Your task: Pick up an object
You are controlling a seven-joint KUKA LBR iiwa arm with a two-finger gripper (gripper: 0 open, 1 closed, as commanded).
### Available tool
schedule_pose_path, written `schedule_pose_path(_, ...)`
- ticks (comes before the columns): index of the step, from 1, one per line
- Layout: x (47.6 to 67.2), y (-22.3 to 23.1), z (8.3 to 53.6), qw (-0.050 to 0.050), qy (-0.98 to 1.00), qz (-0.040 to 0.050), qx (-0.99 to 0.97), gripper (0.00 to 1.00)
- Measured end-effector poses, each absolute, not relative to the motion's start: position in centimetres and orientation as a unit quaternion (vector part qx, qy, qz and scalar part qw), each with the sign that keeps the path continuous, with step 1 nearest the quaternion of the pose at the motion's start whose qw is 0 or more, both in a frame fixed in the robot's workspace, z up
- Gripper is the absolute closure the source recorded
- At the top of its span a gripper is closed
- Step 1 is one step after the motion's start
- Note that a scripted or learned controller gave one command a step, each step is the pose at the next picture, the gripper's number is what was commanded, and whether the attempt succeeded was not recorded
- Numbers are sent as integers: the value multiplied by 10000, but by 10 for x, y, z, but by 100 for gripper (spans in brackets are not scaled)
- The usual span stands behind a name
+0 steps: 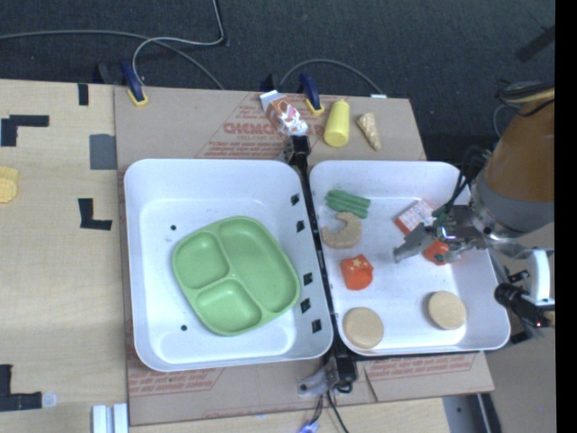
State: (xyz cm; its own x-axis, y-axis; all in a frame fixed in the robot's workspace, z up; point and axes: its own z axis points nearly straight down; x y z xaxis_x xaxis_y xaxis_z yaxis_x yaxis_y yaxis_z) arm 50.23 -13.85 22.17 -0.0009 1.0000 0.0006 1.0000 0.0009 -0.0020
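The gripper (416, 245), fingers spread and grasping nothing, hangs inside the right bin (397, 171), with the red pepper toy (357, 271) lying to its left, toward the bins' divider.

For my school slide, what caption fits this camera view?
Robot gripper reaches into the right bin of toy food; green tray waits left.

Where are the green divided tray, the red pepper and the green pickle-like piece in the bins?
green divided tray (236, 274): camera view, on its central ridge.
red pepper (357, 272): camera view, middle of its body.
green pickle-like piece (348, 203): camera view, mid-length.
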Motion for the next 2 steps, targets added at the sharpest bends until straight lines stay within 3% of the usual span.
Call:
schedule_pose_path(1, 524, -94, 124, 24, -7076, 12, -7066, 0)
schedule_pose_path(2, 531, -95, 86, 5, -7073, 4, -7069, 0)
